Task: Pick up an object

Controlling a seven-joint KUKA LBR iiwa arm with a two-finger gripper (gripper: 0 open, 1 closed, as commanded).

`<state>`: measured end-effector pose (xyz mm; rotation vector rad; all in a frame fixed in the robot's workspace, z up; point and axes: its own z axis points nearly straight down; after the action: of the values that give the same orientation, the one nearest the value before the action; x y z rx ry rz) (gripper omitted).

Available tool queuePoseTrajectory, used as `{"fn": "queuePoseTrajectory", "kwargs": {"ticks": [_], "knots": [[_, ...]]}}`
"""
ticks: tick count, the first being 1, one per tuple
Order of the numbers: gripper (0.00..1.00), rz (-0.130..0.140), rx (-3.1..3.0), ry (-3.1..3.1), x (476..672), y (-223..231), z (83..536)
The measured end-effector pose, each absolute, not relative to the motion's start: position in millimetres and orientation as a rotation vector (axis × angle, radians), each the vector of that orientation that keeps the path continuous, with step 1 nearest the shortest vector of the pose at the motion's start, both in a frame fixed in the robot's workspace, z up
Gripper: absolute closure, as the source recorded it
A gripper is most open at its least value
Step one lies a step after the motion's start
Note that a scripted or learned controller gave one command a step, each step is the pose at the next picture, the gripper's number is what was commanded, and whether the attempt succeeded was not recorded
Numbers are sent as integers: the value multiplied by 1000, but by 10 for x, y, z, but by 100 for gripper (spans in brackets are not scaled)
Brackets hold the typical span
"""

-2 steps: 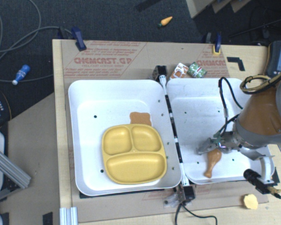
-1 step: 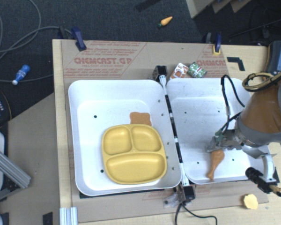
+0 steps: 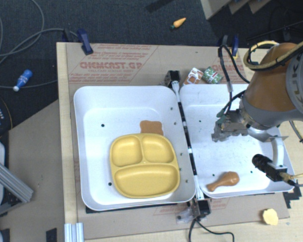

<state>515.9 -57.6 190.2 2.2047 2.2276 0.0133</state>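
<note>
My gripper (image 3: 226,131) hangs over the middle of the right bin (image 3: 202,102), pointing down at bare white floor. A brown toy drumstick (image 3: 223,181) lies near that bin's front edge, well in front of the gripper and apart from it. In the left bin (image 3: 91,105) sits a yellow divided plate (image 3: 144,165). A brown toast-shaped piece (image 3: 151,127) lies just behind the plate, touching its rim. Nothing shows in the gripper.
Small colourful packets (image 3: 204,75) lie on the cardboard behind the right bin. A yellow lump (image 3: 269,216) rests on the bench at the front right. The ridge between the bins (image 3: 186,135) runs just left of the gripper.
</note>
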Motion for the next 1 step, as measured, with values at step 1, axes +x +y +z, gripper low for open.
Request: {"fn": "queuePoseTrajectory", "kwargs": {"ticks": [1], "knots": [[100,7,2211,2228,5818,-50,1847]]}}
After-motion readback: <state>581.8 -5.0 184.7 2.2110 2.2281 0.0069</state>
